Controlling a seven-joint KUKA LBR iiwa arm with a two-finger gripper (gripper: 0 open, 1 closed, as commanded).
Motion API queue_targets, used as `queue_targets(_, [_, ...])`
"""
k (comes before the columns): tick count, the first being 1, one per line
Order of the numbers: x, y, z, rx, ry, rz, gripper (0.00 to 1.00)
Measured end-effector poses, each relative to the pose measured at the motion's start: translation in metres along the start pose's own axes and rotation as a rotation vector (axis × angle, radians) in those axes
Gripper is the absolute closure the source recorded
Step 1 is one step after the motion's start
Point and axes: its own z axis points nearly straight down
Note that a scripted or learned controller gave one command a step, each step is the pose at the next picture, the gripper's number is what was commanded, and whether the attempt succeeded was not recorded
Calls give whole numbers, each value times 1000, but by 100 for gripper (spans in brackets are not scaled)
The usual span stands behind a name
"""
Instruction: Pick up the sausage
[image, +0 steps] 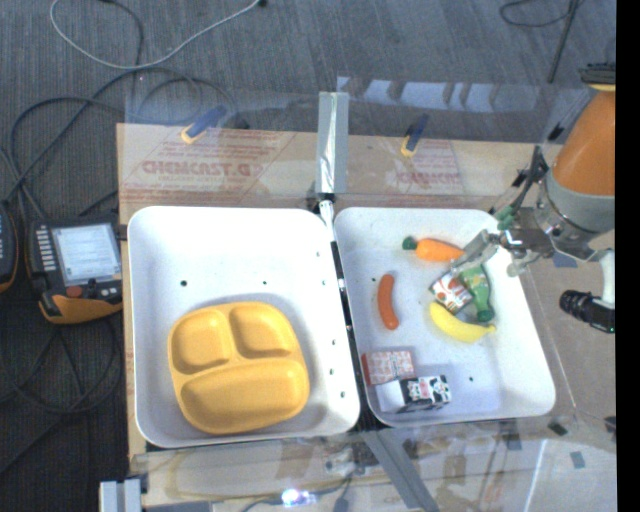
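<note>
My gripper (478, 250) hangs over the right bin (520, 385), reaching in from the right edge, and from this angle I cannot tell how it is set; it blends into the clutter beneath it. Nothing is visibly held.

Right under my tip lies a small packet (452, 292) with red and white print, touching a green item (481, 296) and a banana (460, 326) that curves below them. A carrot (435, 249) lies just beside my tip, toward the bin's far wall.

The sausage (388, 301) is what I want, and it lies apart from all that, in the left part of the same bin, lengthwise and near the wall shared with the left bin (150, 300). It has bare floor around it, which helps.

The risk, as I judge it, is that I am over the wrong pile. If I come down here I would catch the packet or the banana instead. The sausage is slim and round, so a slightly off-centre pinch could roll it away or push it against the near wall.

Further out, a brown card (388, 365) and a small black-and-white carton (426, 391) sit by the front edge, clear of my path. A yellow divided plate (238, 372) rests in the left bin.
</note>
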Motion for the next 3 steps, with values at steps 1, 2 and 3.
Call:
queue_targets(1, [43,20,109,-30,-10,118,0])
queue_targets(2, [65,25,118,-60,-14,186,0])
queue_targets(3, [64,33,118,-38,-20,-44,0])
